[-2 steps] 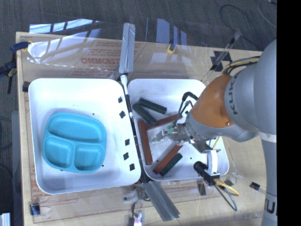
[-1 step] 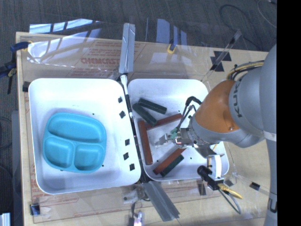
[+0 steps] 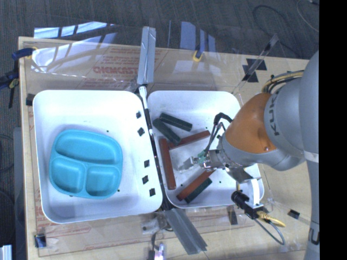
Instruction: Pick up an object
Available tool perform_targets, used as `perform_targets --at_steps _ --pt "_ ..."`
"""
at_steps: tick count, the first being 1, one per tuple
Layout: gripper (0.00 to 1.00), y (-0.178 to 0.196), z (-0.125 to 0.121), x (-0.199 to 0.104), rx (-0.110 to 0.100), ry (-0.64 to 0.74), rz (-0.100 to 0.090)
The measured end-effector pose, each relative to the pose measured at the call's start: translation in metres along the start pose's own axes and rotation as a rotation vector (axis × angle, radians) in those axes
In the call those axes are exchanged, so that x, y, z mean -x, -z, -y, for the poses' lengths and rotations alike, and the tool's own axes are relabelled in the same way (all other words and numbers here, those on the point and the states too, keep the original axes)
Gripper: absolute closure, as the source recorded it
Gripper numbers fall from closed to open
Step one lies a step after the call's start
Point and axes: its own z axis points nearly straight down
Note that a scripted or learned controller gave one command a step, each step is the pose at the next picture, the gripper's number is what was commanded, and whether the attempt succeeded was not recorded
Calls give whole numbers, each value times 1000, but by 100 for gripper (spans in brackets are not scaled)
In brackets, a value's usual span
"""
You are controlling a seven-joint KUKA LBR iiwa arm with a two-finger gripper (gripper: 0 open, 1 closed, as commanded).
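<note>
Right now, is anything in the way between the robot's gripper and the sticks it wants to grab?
Nothing visible blocks it. The gripper hangs low in the right bin, right among the brown bars and dark bars. The bars lie crisscrossed and overlapping, so a neighbouring one might crowd a grab.

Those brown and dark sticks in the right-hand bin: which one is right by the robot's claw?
The brown-and-black stick lying slantwise near the bin's front edge, just below the gripper. The other sticks lie farther left or toward the back.
</note>
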Motion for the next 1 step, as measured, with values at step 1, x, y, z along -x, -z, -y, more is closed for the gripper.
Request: perform_targets --at_steps 1 --pt "0 0 0 0 0 0 0"
